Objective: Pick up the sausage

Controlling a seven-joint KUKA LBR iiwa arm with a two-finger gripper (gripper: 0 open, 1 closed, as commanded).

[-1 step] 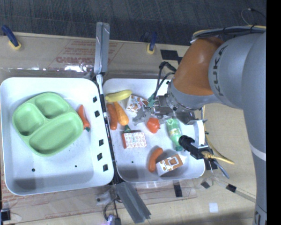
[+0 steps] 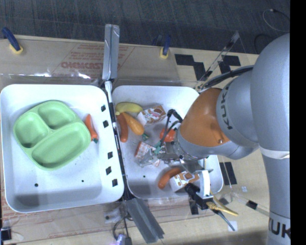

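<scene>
**While Hovering Over the Right Bin: Gripper Low, Sausage Lying on the Floor**

While reaching in from the right side of the right bin (image 2: 143, 92), hanging low over that bin's middle: grey arm (image 2: 275, 101) with orange band (image 2: 204, 124), gripper (image 2: 169, 149) pointing down among the clutter. Being masked by the wrist and the items beneath; cannot tell whether the claw is apart or together. Not visibly clamping anything.

Lying on the right bin's floor, close to its near wall and slightly right of its centre: sausage (image 2: 168, 176), brownish orange, curved, one end pointing toward the near wall. Sitting just beside the gripper on the near side; contact not determinable. Touching or nearly touching at its right end: a printed packet (image 2: 186, 179).

Crowding the right bin's far-left corner: yellow banana (image 2: 128, 107), with two orange elongated pieces (image 2: 127, 125) lying side by side just nearer than it. Resting toward the right bin's far wall, near centre: a crumpled wrapper (image 2: 153, 114). Lying at the right bin's centre, just left of the gripper: another crumpled wrapper (image 2: 145, 153).

Sitting beyond the right bin's left wall, inside the left bin (image 2: 20, 198): green divided plate (image 2: 53, 134), with a small carrot (image 2: 92, 127) lying between the plate and that wall.
</scene>
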